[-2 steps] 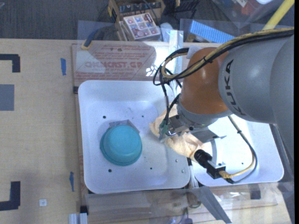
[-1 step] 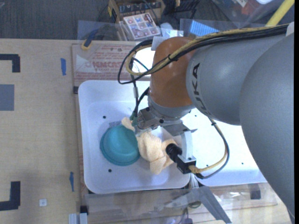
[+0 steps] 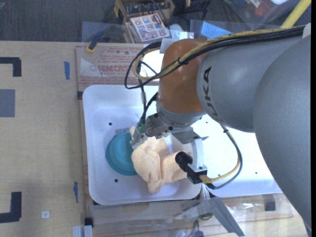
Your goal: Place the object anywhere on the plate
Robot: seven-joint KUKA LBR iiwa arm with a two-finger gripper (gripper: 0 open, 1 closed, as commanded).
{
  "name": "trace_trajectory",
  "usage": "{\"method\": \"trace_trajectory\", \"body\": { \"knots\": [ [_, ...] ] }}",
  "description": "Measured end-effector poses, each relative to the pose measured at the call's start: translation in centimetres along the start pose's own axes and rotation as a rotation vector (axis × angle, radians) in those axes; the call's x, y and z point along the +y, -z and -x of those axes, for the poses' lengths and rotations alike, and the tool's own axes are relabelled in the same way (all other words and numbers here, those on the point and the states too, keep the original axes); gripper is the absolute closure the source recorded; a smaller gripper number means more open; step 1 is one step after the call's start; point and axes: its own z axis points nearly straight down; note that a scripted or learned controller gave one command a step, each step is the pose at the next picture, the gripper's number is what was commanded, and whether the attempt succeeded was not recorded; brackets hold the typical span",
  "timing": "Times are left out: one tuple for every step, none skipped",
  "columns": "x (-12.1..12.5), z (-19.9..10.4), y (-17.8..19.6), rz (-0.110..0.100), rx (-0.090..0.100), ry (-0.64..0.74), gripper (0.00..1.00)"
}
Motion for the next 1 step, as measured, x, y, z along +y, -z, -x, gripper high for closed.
{"method": "trace_trajectory", "body": {
  "knots": [
    [-3.76, -1.31, 12.45, 0.002, -0.001, 0.322, 0.00]
  ]
}}
